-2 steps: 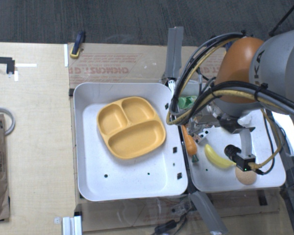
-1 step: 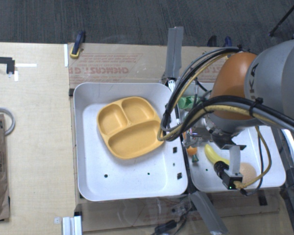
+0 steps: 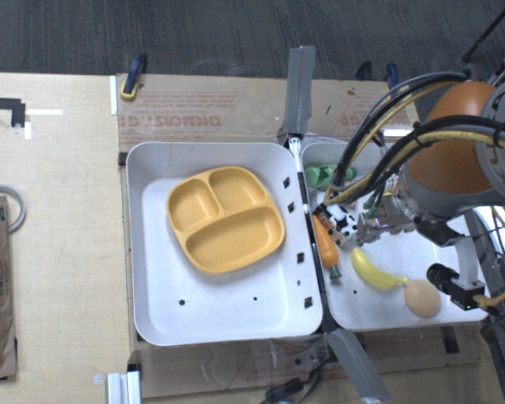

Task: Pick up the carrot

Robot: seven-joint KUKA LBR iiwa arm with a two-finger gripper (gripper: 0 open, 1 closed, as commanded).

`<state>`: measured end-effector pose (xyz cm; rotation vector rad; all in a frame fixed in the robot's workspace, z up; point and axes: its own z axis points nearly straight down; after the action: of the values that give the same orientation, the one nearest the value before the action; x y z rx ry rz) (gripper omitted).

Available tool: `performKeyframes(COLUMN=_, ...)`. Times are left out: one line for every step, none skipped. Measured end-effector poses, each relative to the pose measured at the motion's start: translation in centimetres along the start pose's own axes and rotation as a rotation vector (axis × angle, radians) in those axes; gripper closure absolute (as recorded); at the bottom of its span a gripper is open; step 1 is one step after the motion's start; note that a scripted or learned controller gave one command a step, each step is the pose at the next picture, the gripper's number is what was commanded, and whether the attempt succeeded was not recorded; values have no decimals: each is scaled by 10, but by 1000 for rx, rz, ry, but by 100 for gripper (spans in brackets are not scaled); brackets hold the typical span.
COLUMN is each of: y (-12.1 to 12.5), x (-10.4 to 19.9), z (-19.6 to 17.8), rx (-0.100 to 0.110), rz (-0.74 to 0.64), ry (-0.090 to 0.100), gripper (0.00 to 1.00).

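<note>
The carrot [image 3: 325, 242] is orange with a small green end and lies along the left wall of the right bin [image 3: 379, 310], near the divider between the bins. My gripper [image 3: 359, 226] hangs low over the right bin, just right of the carrot, under a bundle of cables. Nothing visibly sits in its grasp. The grey arm with its orange band [image 3: 454, 137] covers the bin's right part.
A yellow banana [image 3: 375, 273] and a beige egg-shaped ball [image 3: 422, 299] lie in the right bin's front. A green item [image 3: 321, 175] sits at its back left, and a small black-and-white object [image 3: 340, 219] lies beside the carrot. The left bin [image 3: 151, 293] holds a yellow divided plate [image 3: 225, 219].
</note>
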<state>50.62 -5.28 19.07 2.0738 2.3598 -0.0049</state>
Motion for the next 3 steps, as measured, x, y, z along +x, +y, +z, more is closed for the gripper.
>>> performKeyframes(y=83, x=22, z=-122, rx=-2, rz=-174, ry=-1, gripper=100)
performKeyframes(y=132, x=37, z=-3, rx=0, rz=51, ry=-1, gripper=100)
performKeyframes(y=144, x=-77, z=-32, rx=-4, rz=-300, ry=-2, gripper=100)
